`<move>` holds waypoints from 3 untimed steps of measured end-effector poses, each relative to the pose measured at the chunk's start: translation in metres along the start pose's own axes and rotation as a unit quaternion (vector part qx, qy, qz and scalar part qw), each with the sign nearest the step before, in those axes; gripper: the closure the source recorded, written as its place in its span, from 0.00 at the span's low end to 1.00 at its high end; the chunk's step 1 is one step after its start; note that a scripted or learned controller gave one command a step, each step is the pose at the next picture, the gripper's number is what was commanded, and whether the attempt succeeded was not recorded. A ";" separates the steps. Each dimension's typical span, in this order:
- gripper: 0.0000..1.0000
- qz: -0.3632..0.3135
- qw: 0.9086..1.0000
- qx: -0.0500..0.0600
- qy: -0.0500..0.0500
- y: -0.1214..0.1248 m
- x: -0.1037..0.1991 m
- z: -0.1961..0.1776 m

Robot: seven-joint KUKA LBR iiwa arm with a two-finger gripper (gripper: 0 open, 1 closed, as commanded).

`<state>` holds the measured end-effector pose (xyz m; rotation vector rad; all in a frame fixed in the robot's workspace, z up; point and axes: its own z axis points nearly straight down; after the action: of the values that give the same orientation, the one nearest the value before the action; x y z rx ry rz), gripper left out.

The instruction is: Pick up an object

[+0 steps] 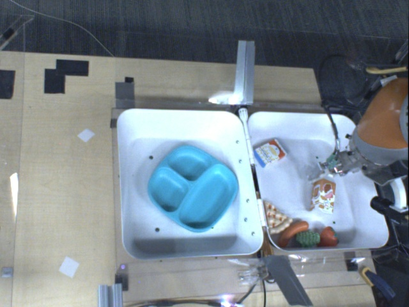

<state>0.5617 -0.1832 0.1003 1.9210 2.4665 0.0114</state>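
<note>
In the right bin (300, 130) lie a small white carton with a blue and orange label (269, 152) near the left wall and a tan printed pouch (323, 195) at mid-right. Along the front wall sit a waffle piece (276, 216), a red-brown sausage (293, 230), a green toy vegetable (308, 238) and a red one (328, 236). My gripper (331, 165) reaches in from the right and hangs low over the bin, just above and slightly right of the pouch. Nothing is seen held in it.
The left bin (134, 171) holds a blue divided plate (192, 187). A metal post (245, 69) stands behind the wall shared by the two bins. The arm's orange band (386, 117) and dark cables (339, 75) crowd the right bin's far right side.
</note>
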 end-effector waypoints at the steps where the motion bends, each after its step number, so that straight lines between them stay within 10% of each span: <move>1: 1.00 -0.008 1.000 0.005 0.002 -0.013 -0.020 -0.046; 2: 1.00 0.020 1.000 0.005 0.002 -0.008 0.028 -0.088; 3: 0.00 0.021 1.000 0.005 0.002 -0.008 0.028 -0.088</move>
<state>0.5455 -0.1580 0.1875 1.9777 2.4342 0.0047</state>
